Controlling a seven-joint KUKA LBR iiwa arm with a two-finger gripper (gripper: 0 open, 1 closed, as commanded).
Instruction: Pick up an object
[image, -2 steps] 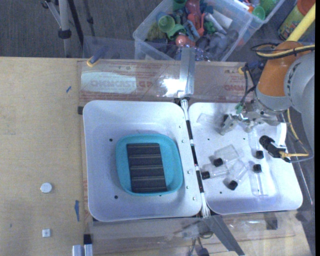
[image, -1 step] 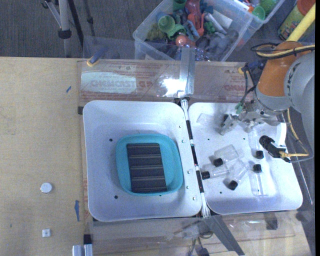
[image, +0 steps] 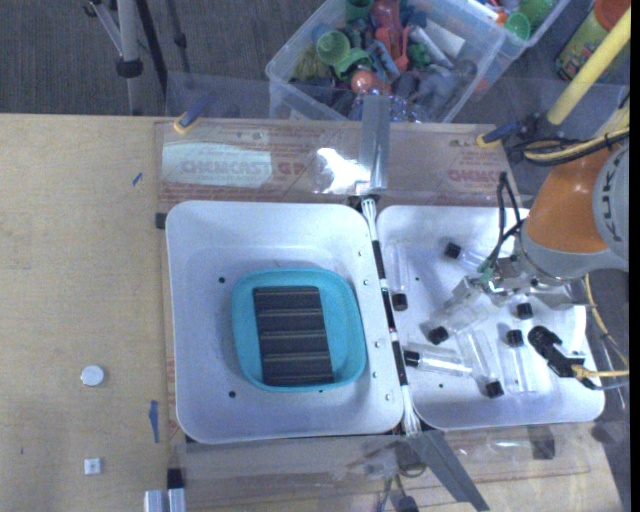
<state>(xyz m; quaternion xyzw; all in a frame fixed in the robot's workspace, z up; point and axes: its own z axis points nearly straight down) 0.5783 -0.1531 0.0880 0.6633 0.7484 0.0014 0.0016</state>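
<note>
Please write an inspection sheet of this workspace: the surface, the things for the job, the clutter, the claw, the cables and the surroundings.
Surface: tan bench bearing two white bins side by side, left bin and right bin.
Job's things: clear tubes with black caps scattered in the right bin; a teal tray holding a dark ribbed block in the left bin.
Clutter: a small white disc and a small square piece on the bench, left of the bins.
Claw: claw low over the right bin; finger state cannot be told.
Cables: yellow cable and black cable near the arm.
Surroundings: clear box of colourful toys behind the bench.
</note>
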